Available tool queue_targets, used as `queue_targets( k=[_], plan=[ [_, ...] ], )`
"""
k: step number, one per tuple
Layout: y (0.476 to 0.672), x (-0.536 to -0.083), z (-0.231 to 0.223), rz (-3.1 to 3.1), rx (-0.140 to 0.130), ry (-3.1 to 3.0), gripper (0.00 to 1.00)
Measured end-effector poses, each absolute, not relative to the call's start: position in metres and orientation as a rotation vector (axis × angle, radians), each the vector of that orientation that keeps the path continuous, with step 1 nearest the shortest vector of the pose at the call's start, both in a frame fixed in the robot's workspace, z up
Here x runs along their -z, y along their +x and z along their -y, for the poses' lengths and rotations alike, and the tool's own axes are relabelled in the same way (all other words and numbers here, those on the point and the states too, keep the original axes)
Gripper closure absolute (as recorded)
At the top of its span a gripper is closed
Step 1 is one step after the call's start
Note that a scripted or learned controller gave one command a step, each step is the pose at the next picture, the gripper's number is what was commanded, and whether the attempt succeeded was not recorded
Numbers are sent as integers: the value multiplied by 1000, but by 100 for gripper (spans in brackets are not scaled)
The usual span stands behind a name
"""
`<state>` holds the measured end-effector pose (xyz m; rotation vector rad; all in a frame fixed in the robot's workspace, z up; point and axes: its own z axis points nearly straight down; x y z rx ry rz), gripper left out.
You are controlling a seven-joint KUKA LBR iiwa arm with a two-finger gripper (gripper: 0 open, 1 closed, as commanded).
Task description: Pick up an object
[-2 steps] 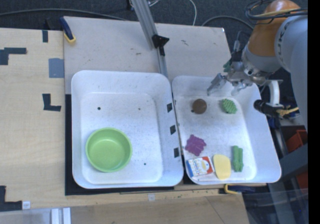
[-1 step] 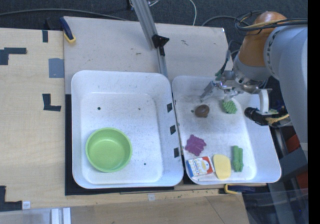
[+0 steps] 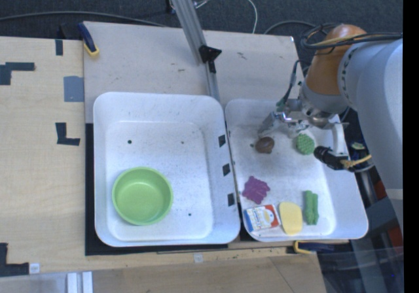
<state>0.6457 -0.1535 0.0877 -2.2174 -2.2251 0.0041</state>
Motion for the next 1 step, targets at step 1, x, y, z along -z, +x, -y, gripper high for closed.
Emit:
queue_targets(
  k=[1],
  plan=[
    [646,-98,153,2226,-4,-2216,100]
  ],
)
